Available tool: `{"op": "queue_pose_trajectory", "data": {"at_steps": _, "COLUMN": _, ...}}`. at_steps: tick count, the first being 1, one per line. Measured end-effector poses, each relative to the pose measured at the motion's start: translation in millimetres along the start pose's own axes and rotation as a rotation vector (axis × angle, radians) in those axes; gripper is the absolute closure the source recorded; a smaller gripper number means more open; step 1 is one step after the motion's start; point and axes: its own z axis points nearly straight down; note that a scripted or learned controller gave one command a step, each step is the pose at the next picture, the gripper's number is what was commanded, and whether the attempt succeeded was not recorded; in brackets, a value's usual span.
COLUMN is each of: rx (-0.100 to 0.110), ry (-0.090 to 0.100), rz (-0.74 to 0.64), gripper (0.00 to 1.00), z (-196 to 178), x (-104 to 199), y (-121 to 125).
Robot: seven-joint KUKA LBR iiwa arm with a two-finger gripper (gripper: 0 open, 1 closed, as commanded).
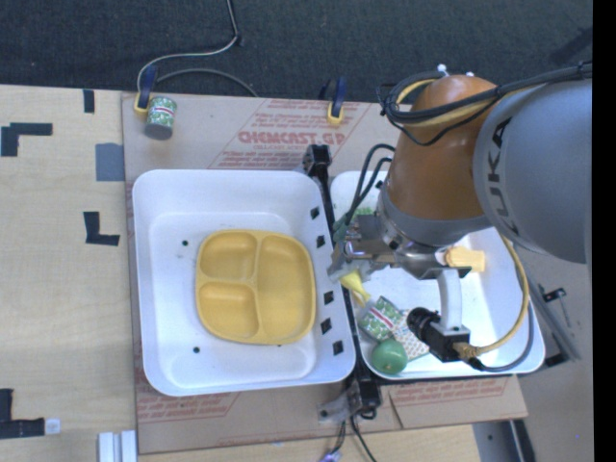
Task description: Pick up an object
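The arm is nearest the camera, its grey body and orange band covering most of the right bin as it reaches in from the right. Its gripper hangs low over that bin's left side, close to the wall the two bins share. Seen from above it is a small cluster of metal under the wrist, and whether it is spread or pressed together cannot be told. Nothing can be seen held in it. Just below the gripper, in the right bin, lies a small yellow piece, and whether the two touch cannot be told. Beside that piece, toward the front of the bin, is a packet printed in green, white and red. A green ball sits against the packet's front edge, near the bin's front wall. The left bin holds a yellow plate with three compartments, lying flat about in the middle, well apart from the gripper. Both bins rest on a sheet of brown cardboard with red print, fixed at its far edge by two clamps. A small can with a green patterned label stands at the cardboard's far left corner, just beside one clamp and outside both bins.
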Motion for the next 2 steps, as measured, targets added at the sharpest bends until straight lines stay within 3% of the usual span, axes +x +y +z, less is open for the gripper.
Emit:
{"op": "queue_pose_trajectory", "data": {"at_steps": 1, "rx": 0.001, "ry": 0.001, "rz": -0.003, "gripper": 1.0, "z": -10.5, "x": 72.4, "y": 25.9}}
{"op": "queue_pose_trajectory", "data": {"at_steps": 2, "rx": 0.0, "ry": 0.0, "rz": 0.0, "gripper": 1.0, "z": -20.0, "x": -23.2, "y": 10.8}}
